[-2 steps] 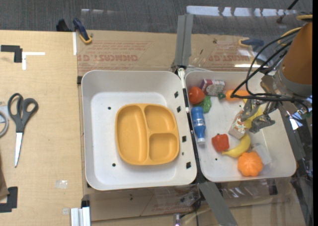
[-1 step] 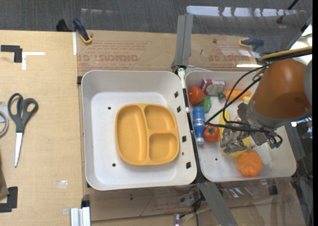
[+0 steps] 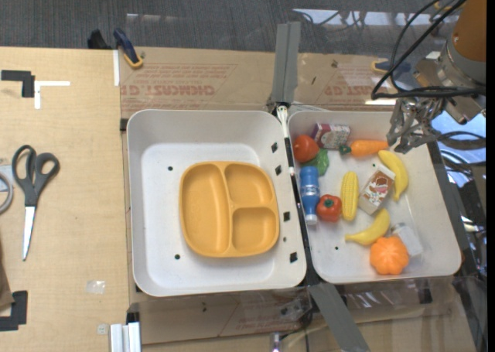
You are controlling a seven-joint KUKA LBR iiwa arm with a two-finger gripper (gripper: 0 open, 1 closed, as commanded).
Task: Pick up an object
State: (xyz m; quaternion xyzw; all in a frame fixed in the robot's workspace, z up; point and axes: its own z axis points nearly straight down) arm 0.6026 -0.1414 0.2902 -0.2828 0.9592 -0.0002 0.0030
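The right bin (image 3: 441, 188) holds several toy foods: a carrot (image 3: 368, 147), a yellow banana (image 3: 395, 172), a small snack box (image 3: 377, 191), a corn cob (image 3: 349, 194), a blue bottle (image 3: 309, 186), two tomatoes (image 3: 305, 147) (image 3: 329, 207), a second banana (image 3: 370, 229) and an orange (image 3: 388, 256). My gripper (image 3: 409, 132) hangs over the bin's back right corner, just right of the carrot and above the upper banana. It looks open, with nothing between its fingers.
The left bin (image 3: 147, 188) holds a yellow divided plate (image 3: 230, 209). Scissors (image 3: 31, 188) lie on the bench at far left. Black cables (image 3: 418, 25) loop beside the arm at upper right. A grey divider bar (image 3: 285, 64) stands behind the bins.
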